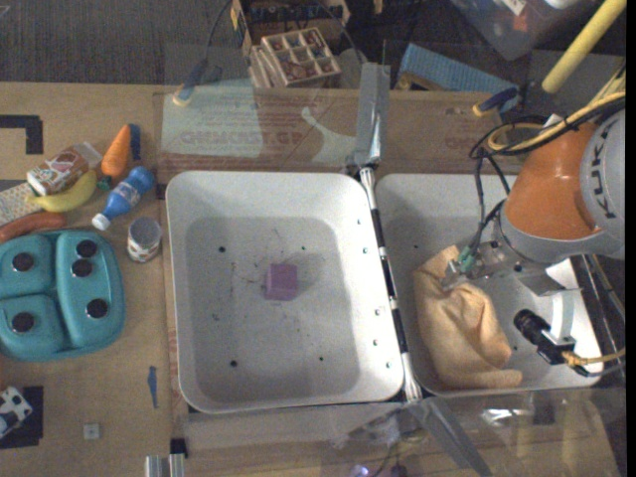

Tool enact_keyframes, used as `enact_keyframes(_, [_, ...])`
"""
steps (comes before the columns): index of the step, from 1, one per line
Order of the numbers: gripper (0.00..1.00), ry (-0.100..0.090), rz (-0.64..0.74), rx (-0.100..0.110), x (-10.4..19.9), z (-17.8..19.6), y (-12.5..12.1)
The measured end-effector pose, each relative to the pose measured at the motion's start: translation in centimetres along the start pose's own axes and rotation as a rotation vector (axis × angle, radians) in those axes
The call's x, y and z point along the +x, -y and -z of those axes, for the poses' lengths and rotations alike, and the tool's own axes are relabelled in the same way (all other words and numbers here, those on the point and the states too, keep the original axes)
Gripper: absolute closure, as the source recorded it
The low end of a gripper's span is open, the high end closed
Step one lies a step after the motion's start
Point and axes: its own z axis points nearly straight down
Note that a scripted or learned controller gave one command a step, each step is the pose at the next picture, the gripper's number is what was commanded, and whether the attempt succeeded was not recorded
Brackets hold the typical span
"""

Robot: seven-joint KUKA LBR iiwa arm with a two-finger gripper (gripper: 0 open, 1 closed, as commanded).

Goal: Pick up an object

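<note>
The tan cloth bag (463, 324) lies slumped in the right bin (417, 207), filling its near-left part, its near end close to the front rim. The claw (467, 266) is right down at the bag's far end, touching or just above the cloth there, and from this angle it's impossible to tell how the claw is set or whether it has any grip. The grey arm (552, 202) with its orange band comes in over the right bin from the right, cables looping beside it.

Across to the left bin (199, 207): a small purple block (281, 281) sits alone near its middle, well apart from every wall.

Out on the surface (60, 117) to the left, a teal tray (58, 291) with dark round spots lies nearest. Just right of it stands a small can (144, 238). Farther back there's a blue and white bottle (123, 198) on its side, a banana (68, 195), and an orange carrot (117, 150) beyond that. Farthest of all, behind the bins, sits a box with compartments (298, 56).
</note>
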Motion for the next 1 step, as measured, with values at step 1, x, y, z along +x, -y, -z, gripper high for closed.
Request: enact_keyframes(1, [1.00,-0.006,0.279,0.022,1.96,7.81,-8.68])
